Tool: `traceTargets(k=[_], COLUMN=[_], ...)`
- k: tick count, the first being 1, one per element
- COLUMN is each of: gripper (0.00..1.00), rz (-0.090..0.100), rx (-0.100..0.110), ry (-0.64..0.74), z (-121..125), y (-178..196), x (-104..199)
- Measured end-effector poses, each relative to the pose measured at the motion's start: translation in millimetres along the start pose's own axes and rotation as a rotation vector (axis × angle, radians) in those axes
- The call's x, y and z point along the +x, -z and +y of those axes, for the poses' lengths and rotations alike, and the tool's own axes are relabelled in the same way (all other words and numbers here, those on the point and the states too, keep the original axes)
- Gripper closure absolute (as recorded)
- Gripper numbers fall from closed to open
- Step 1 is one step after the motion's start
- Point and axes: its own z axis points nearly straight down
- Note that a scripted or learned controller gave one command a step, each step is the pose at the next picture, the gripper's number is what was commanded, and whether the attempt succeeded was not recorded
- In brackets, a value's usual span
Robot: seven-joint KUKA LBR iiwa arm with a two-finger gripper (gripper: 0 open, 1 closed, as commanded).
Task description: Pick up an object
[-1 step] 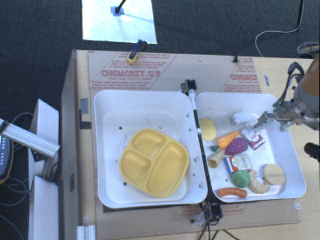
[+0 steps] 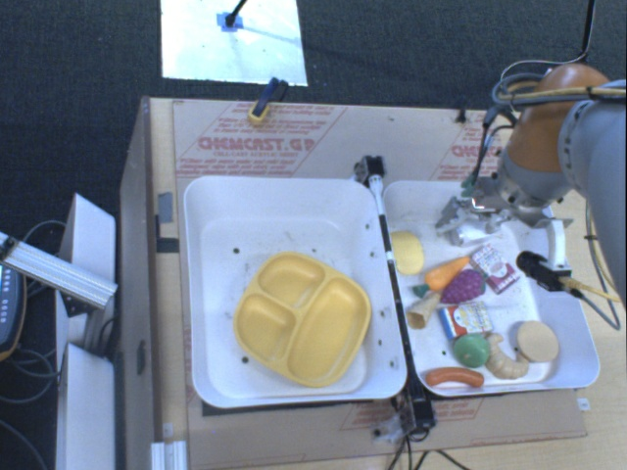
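step: reaching | pincer [image 2: 468, 218] above the orange carrot [image 2: 448, 271], grip state cannot tell | next: descend onto one toy, likely the carrot

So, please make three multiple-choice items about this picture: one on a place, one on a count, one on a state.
1. Where does the yellow plate lie?
A. left bin
B. right bin
C. on the floor

2. How many compartments does the plate have?
A. two
B. three
C. five

3. How does the gripper stand?
A. above the plate
B. over the right bin's far part, no toy seen between its fingers
C. lifting the sausage

Key: 1 A, the plate rests in the left bin. 2 B, three hollows show. 3 B, the sausage lies at the near edge.
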Motion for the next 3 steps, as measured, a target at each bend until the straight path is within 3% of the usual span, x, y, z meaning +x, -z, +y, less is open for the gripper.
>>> traceTargets(k=[1,2,3], gripper=[0.00,1.00,0.00], rz=[-0.005,-0.008,-0.008], rx=[-0.010,-0.017,-0.017], ry=[0.000,0.002,0.002], z=[0.9,2.8,2.6], y=[-11.8,0.2,-0.1], x=[-7.2,-8.3,-8.3])
